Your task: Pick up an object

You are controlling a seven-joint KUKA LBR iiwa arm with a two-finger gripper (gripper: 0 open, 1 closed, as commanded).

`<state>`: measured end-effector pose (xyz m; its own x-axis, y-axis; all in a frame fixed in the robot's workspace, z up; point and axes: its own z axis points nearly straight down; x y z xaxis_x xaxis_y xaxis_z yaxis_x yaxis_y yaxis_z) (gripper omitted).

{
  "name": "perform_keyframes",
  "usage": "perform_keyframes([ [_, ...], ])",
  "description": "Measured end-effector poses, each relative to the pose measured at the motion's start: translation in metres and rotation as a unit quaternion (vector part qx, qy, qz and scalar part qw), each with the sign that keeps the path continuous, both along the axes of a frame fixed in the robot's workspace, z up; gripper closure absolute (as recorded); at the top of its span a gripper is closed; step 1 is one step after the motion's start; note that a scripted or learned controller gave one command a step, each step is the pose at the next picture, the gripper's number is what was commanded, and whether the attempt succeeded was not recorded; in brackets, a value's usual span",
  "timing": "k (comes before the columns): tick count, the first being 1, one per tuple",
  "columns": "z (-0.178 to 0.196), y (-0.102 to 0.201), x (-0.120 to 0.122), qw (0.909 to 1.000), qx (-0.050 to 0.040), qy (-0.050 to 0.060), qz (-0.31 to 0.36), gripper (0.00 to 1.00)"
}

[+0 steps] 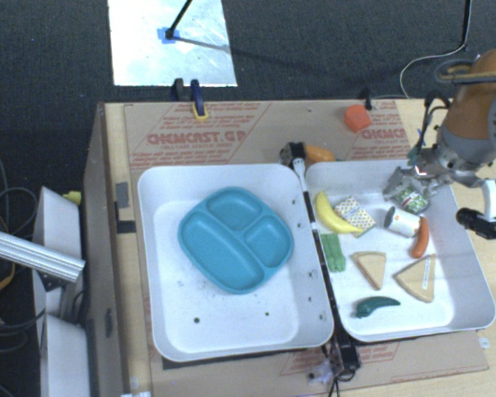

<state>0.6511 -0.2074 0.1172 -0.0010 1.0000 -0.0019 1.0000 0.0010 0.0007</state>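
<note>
The right bin point(469, 298) holds a yellow banana point(333, 215), a checkered packet point(354, 214), a green strip point(333, 252), two sandwich wedges point(370, 268) point(418, 279), a dark green pepper point(375, 305), an orange sausage-shaped piece point(420, 238) and a white can lying on its side point(401, 221). A small green-and-white can point(413, 199) sits at the bin's upper right. My gripper point(408, 183) hangs right above that small can, very close to it. Whether it touches the can is unclear.
The left bin point(180, 321) carries a blue divided plate point(236, 239). An orange block point(357, 117) lies on the cardboard behind the bins, and an orange piece point(319, 155) rests by the divider's far end. The arm point(470, 124) stands over the right bin's far right corner.
</note>
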Motion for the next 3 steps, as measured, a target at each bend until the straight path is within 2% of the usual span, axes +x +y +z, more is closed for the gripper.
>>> perform_keyframes([
  [1,-0.032,0.002,0.018,1.0,0.0014,0.0,0.002,0.0],
  [2,-0.02,0.001,0.02,1.0,-0.0001,-0.004,0.003,1.0],
  [3,-0.02,0.001,0.02,1.0,-0.0003,-0.003,0.003,0.0],
])
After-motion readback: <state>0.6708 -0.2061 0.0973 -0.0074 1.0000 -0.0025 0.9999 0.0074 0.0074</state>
